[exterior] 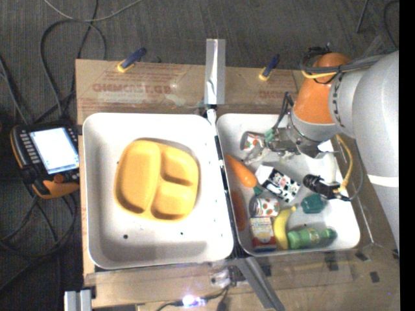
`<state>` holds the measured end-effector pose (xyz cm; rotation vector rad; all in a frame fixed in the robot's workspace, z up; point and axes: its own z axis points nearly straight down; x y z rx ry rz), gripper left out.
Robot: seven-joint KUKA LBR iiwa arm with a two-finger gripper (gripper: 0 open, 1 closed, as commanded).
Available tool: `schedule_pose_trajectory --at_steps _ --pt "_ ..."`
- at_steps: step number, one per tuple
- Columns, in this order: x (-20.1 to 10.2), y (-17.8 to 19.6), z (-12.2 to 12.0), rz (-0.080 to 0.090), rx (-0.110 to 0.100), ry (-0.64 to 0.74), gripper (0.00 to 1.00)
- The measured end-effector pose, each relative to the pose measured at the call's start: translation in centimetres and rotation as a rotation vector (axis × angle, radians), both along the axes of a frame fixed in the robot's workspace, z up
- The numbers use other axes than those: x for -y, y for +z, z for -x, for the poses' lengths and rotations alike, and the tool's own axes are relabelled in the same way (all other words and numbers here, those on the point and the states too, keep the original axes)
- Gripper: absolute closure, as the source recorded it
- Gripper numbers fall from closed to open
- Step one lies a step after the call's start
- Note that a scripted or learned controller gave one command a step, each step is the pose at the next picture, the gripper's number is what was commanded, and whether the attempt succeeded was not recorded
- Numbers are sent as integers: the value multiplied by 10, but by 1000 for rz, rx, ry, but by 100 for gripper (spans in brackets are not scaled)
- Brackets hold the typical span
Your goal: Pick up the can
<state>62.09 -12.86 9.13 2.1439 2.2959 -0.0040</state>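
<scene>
A small can (264, 206) with a red and white label stands in the right bin (353, 238), near its front left, between a carrot (241, 172) and a banana (282, 225). My gripper (275, 141) hangs below the orange wrist band at the back of that bin, well behind the can and apart from it. Just left of the gripper lies a silvery, can-like thing (251, 141) with red and green marks. The wrist hides the fingers.
The right bin also holds a black-and-white carton (283, 184), a teal item (311, 204), a green bottle (311, 237) and a red box (261, 232). A yellow divided tray (157, 178) lies in the left bin (97, 238). A handheld screen (52, 151) sits left of the bench.
</scene>
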Motion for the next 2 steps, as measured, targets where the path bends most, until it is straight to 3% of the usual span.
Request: schedule_pose_trajectory --at_steps 1,2 --pt "-4 -5 -30 3 -60 -219 0" --pt "18 29 24 0 -2 -104 0"
